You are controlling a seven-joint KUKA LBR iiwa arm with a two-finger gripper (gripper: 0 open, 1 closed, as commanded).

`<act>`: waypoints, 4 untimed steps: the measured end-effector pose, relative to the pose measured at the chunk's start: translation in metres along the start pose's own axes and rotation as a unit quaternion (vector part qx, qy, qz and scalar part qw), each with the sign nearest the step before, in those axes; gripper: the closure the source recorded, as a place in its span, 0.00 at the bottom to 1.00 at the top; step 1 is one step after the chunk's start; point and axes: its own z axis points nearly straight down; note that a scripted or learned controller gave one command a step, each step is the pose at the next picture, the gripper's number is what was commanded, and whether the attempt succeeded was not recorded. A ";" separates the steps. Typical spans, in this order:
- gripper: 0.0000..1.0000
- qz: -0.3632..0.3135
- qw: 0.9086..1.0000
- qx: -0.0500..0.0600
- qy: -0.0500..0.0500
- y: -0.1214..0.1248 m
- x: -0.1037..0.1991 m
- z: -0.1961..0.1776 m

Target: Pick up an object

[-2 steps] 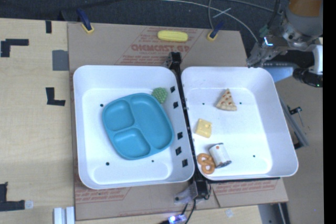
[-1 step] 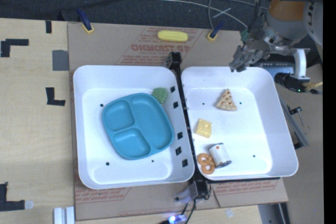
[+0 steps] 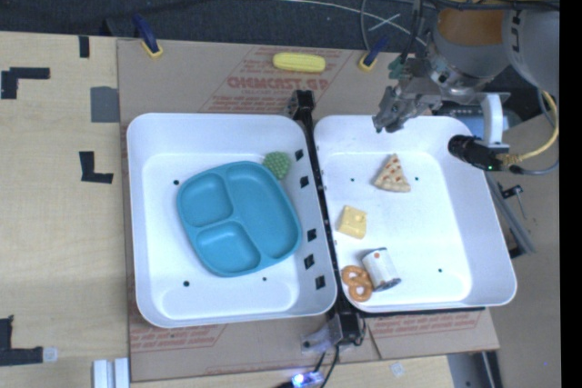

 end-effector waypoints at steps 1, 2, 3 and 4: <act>1.00 0.000 1.000 0.001 0.000 -0.021 0.045 0.018; 1.00 0.000 1.000 0.001 0.000 -0.036 0.093 0.036; 1.00 0.000 1.000 0.001 0.000 -0.050 0.138 0.032; 1.00 0.000 1.000 0.001 0.000 -0.066 0.180 0.045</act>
